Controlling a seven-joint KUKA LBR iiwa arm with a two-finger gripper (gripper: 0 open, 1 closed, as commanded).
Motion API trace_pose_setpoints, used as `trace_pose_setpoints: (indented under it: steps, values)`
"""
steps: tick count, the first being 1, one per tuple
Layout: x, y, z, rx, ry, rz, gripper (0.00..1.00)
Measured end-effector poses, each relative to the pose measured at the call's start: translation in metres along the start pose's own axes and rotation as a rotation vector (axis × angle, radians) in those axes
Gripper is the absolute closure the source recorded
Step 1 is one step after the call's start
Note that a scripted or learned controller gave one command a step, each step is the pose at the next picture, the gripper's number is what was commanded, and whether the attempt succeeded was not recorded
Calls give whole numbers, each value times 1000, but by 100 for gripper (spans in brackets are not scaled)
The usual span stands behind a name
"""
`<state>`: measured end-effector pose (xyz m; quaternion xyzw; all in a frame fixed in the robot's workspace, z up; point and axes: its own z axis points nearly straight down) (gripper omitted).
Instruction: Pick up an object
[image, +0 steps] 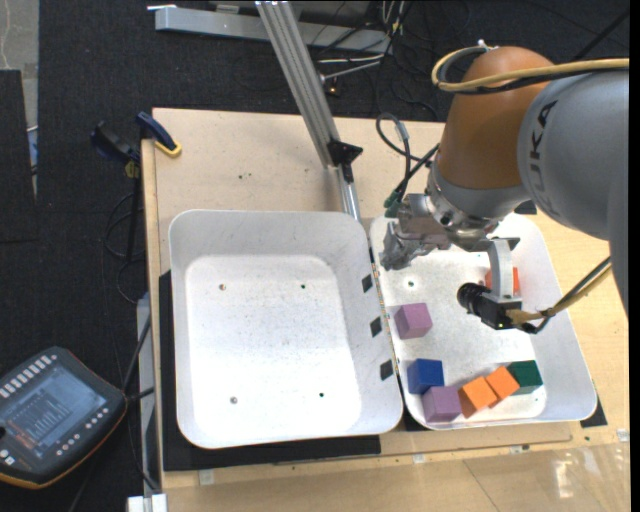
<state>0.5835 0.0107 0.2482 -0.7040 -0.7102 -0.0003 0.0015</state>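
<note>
The right bin (560, 330) holds several small blocks. A purple block (413, 320) lies near its left wall. Along the bin's front lie a blue block (425, 375), a second purple block (442, 403), two orange blocks (480, 392) (503, 383) and a green block (525, 376). My gripper (398, 248) hangs over the far left part of this bin, just behind the first purple block and apart from it. The wrist's bulk hides its tips.
The left bin (190, 300) sits beside the right one, and their walls meet near black clips (376, 325). A slanted metal rail (310, 90) runs down to the bins' far junction. A teach pendant (50, 410) lies off the bench at the lower left.
</note>
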Motion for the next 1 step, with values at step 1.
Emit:
trace_pose_setpoints:
  steps: [1]
  values:
    - [48,-13,13,1,-1,1,100]
